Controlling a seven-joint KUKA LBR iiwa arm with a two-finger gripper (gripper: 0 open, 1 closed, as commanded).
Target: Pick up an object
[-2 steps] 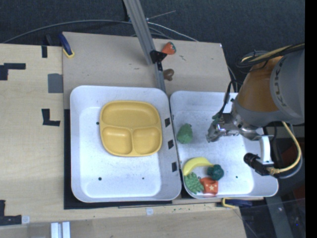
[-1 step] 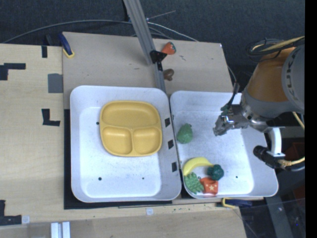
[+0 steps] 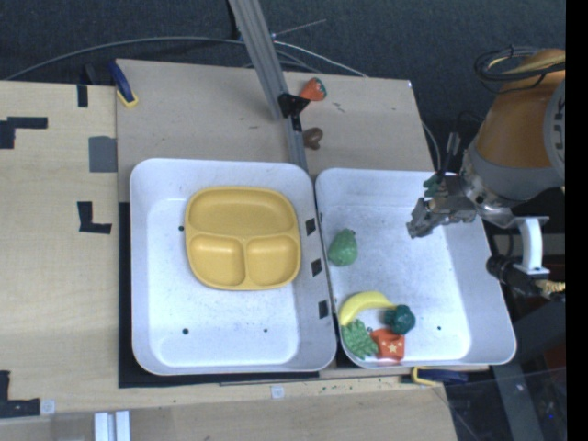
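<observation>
Over on the left, the wooden worktop [image 3: 55, 246] carries black tape marks and a blue-and-yellow clip [image 3: 122, 84] near its far edge. Moving in, the left white bin [image 3: 156, 329] holds a yellow divided plate [image 3: 243, 237], lying flat in the bin's far half, three compartments facing up. A grey metal bar [image 3: 262, 49] slants down from the top to the seam where the two bins meet, with a small orange-red piece [image 3: 314, 88] and a brown one [image 3: 313, 138] just beside its lower end.

Now the right white bin [image 3: 459, 338]: a green pear-shaped toy [image 3: 343, 247] sits alone near its left wall. At the near left corner there's a cluster, touching or nearly so: a yellow banana [image 3: 364, 303], a light green leafy piece [image 3: 358, 340], a dark green round toy [image 3: 400, 319] and a red-orange block [image 3: 390, 345].

Farther right, the claw [image 3: 424, 223] hangs over the bin's far right part, well apart from every toy. Released or clenched? Cannot tell from this angle. Nothing is seen between its tips. Behind it rises the arm's orange band [image 3: 519, 136].
</observation>
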